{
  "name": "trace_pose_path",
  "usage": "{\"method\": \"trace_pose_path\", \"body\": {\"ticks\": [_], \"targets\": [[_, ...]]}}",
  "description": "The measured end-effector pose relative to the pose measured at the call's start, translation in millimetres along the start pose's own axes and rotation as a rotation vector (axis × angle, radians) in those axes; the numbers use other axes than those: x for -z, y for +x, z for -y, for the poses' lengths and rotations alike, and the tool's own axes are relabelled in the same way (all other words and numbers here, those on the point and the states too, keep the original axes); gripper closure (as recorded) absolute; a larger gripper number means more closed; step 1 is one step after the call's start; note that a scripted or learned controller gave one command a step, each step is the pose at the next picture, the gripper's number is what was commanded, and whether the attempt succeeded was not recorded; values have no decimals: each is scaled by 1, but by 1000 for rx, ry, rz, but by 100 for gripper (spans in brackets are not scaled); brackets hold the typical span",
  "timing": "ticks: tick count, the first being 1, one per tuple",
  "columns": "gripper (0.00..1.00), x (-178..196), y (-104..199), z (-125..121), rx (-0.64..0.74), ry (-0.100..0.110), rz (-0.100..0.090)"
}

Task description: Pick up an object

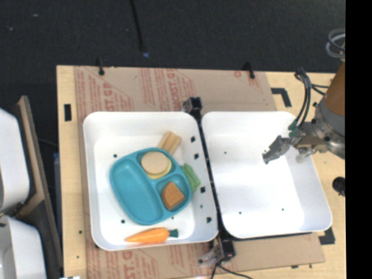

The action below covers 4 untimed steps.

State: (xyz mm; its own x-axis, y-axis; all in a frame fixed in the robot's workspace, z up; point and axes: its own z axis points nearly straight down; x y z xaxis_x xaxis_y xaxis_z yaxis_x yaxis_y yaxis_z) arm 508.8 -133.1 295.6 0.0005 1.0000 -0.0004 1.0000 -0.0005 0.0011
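In the left bin (96,156) lies a blue divided tray (131,188). A round tan cookie (156,163) and a brown waffle piece (173,195) rest in its compartments. A green piece (192,178) pokes out at the tray's right edge. Behind the tray lies a tan wooden block (170,141), and an orange carrot (148,235) lies near the bin's front wall. My gripper (273,151) hangs over the upper right part of the right bin (256,214), far from all these objects, with nothing visible in it.
A black clamp (192,105) and a black divider strip (206,167) sit between the two bins. The arm's wrist and cables (317,129) reach in over the right bin's far right corner. Cardboard (151,89) lines the bench around the bins.
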Motion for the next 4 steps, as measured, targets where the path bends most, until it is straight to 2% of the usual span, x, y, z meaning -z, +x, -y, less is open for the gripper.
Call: {"method": "trace_pose_path", "body": {"ticks": [3, 4], "targets": [[0, -149, -11, 11, -1, 5, -1], [100, -137, -11, 9, -2, -1, 0]]}}
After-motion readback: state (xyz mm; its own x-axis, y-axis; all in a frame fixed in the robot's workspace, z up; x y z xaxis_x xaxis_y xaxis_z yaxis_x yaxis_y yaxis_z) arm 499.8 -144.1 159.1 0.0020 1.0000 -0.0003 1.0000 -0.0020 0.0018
